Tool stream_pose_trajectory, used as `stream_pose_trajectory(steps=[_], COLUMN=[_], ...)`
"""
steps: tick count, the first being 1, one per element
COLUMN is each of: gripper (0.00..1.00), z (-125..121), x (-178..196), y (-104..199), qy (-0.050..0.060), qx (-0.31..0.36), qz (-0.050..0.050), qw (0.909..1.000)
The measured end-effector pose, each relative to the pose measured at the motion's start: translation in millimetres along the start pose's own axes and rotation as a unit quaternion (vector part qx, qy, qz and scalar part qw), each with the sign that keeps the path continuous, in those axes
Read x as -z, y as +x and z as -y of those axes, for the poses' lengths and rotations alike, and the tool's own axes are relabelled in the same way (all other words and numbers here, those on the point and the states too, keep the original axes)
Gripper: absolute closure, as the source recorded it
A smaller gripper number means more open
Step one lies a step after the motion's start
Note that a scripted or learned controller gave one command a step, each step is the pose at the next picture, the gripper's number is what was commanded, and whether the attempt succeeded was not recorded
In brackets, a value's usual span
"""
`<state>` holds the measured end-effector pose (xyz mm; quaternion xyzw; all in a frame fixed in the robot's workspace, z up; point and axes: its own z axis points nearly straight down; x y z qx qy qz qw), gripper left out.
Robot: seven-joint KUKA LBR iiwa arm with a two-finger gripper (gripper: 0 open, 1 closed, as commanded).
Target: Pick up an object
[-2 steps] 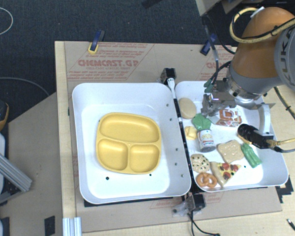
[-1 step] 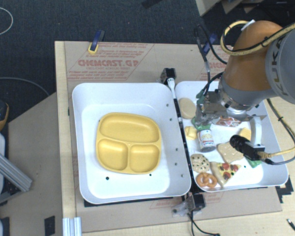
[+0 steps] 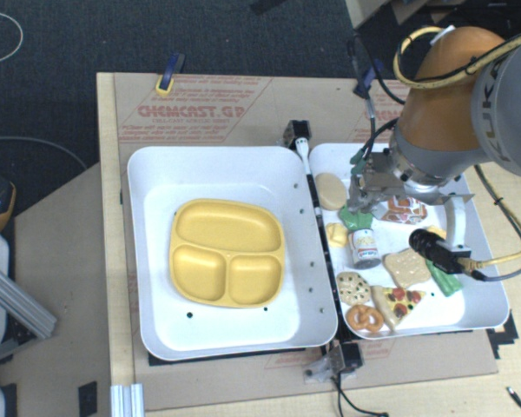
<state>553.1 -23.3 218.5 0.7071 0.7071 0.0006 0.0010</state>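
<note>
The grey arm with its glossy orange band point(image 3: 443, 89) comes in from the right and bends down over the back half of the right bin point(image 3: 495, 298), wrist pointing straight at the bin floor. The gripper point(image 3: 362, 205) hangs low among the toy food; from here I cannot tell how it is set.

Just under it sits a small green block point(image 3: 358, 221), and beside that a little cylindrical jar point(image 3: 365, 247) with a label. A smooth beige oval, like a potato point(image 3: 331, 190), lies near the dividing wall. Toward the front lie a slice of toast point(image 3: 405, 267), a chocolate-chip cookie point(image 3: 353, 287), a pizza wedge point(image 3: 396, 302) and a pretzel point(image 3: 366, 320), all plastic-looking.

The left bin point(image 3: 148, 233) holds a yellow three-compartment tray point(image 3: 227, 252), smooth, with rounded corners, lying flat.
</note>
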Motion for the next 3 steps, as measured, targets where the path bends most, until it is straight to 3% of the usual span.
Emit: stream_pose_trajectory(steps=[1, 3], gripper=[1.0, 1.0], z=[8, 12], x=[17, -2], y=[7, -1], qy=[-0.001, 0.003], qx=[0.001, -0.001], qz=[0.0, 0.0], qw=[1.0, 1.0])
